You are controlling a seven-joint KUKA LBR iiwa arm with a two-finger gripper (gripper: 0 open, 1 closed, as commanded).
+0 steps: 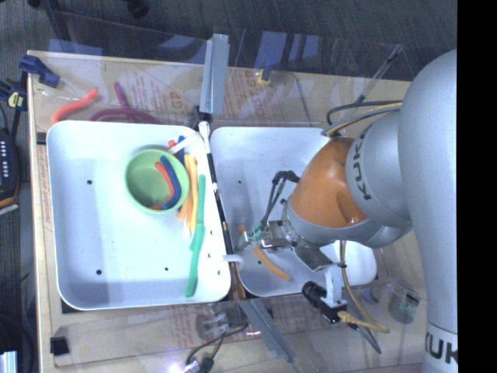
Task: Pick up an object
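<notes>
Right now I count two white bins side by side on the bench (311,92): the left bin (85,231) and the right bin (248,154). From my screen the arm (365,185) reaches in from the right and hangs low over the right bin, its orange band covering much of that bin's floor. The claw (260,239) sits near the lower left corner of the right bin, just beside the divider; I cannot tell how it is set. One orange stick (273,267) lies on the bin floor just below the claw. In the left bin I see one green bowl (155,179) holding a few coloured sticks, with one long green stick (195,239) and one orange stick beside it
</notes>
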